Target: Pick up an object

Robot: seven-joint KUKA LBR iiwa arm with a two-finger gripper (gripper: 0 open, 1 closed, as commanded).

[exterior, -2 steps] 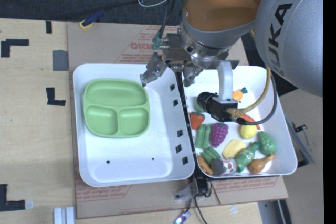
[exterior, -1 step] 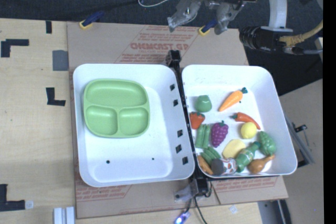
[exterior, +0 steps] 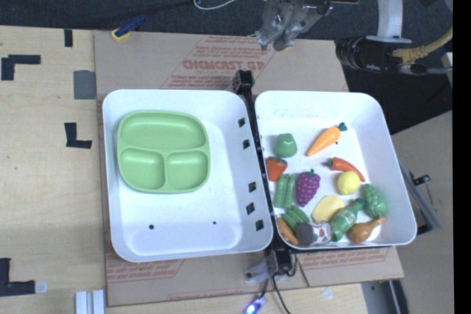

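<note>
My gripper (exterior: pixel 280 35) hangs high above the bench, over the cardboard behind the two bins, its fingers pointing down and close together with nothing between them. The right bin (exterior: pixel 383 121) holds several toy foods: an orange carrot (exterior: pixel 324 140), a green pepper (exterior: pixel 285 145), a purple grape bunch (exterior: pixel 307 187), a yellow lemon (exterior: pixel 349 182), a red chili (exterior: pixel 344 166), a tomato (exterior: pixel 275 168), a green pea pod (exterior: pixel 283 191), a yellow banana (exterior: pixel 327 207), broccoli (exterior: pixel 373 200) and a brown pear (exterior: pixel 362 231).
The left bin (exterior: pixel 129 232) holds a green divided plate (exterior: pixel 163 151). Black clips (exterior: pixel 246 81) join the bins along the middle wall. Cardboard (exterior: pixel 184 62) lies under the bins. A white cable (exterior: pixel 221 4) trails behind.
</note>
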